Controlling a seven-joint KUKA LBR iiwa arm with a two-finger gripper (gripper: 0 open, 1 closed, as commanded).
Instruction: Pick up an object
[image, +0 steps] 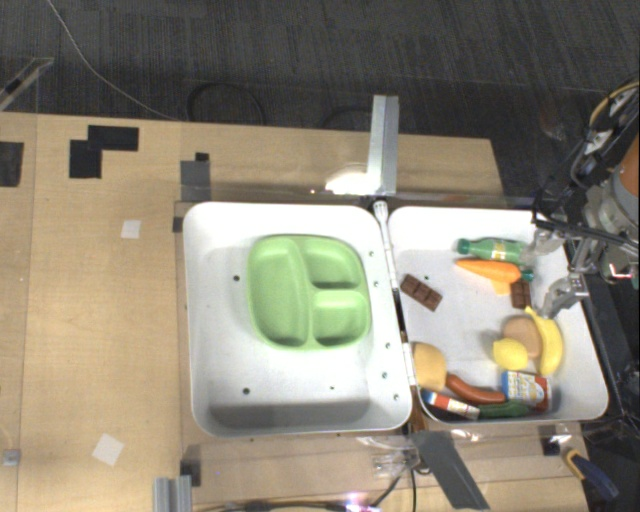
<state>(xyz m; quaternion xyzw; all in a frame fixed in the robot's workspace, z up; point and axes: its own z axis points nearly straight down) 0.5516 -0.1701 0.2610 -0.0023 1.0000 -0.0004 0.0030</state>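
The right bin (455, 325) holds the loose objects: a green bottle (492, 246), an orange carrot (490, 269), a brown chocolate bar (421, 292), a banana (548, 338), a yellow lemon (510, 352) and a small colourful carton (525, 386). A red sausage (475, 388) and a tan rounded fruit (429, 362) lie near its front edge. My gripper (565, 285) hangs over the bin's right side, just above the banana and right of the carrot. Nothing shows in its grasp.
The left bin (215, 330) contains a green divided plate (308, 290). A metal post (384, 150) rises behind the seam between the bins. The arm's cabling (600, 150) crowds the upper right. Wooden bench surface spreads to the left.
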